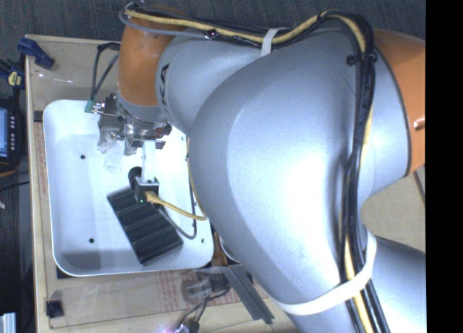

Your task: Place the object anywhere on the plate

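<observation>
A black ribbed rectangular slab (pixel 145 226) lies flat and slantwise on the floor of the left white bin (pixel 69 179), toward its near side. My gripper (pixel 113 149) hangs over the far middle of the same bin, below the orange band of the wrist. It is up and to the left of the slab, and a stretch of bare bin floor shows between them. Nothing shows under the gripper's tip. The arm's grey body hides the right part of this bin and the whole area to its right.
The bin's left wall (pixel 48 172) and near wall (pixel 108 266) stand close around the slab. A wooden bench edge (pixel 29 107) runs along the left, with a blue clamp (pixel 32 53) at the far corner. Some metal hardware (pixel 217 284) lies in front of the bin.
</observation>
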`<state>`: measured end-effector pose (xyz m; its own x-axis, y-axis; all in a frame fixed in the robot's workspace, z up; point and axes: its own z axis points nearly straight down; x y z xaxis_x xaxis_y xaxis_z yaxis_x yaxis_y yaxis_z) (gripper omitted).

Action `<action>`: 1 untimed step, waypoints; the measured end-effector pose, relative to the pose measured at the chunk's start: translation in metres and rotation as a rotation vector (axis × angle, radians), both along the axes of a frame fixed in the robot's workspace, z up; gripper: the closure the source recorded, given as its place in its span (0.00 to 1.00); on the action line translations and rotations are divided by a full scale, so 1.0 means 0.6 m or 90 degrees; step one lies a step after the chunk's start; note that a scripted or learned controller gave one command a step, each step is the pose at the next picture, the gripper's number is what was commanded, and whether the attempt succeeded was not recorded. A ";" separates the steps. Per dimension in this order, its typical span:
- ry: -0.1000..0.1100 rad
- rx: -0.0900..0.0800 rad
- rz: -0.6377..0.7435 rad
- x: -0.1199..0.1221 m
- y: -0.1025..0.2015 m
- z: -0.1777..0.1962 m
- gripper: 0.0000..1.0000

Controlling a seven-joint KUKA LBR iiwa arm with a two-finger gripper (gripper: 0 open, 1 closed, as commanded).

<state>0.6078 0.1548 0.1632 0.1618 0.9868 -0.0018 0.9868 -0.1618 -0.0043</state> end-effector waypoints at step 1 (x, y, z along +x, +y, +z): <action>0.004 0.002 0.292 0.069 -0.027 -0.123 1.00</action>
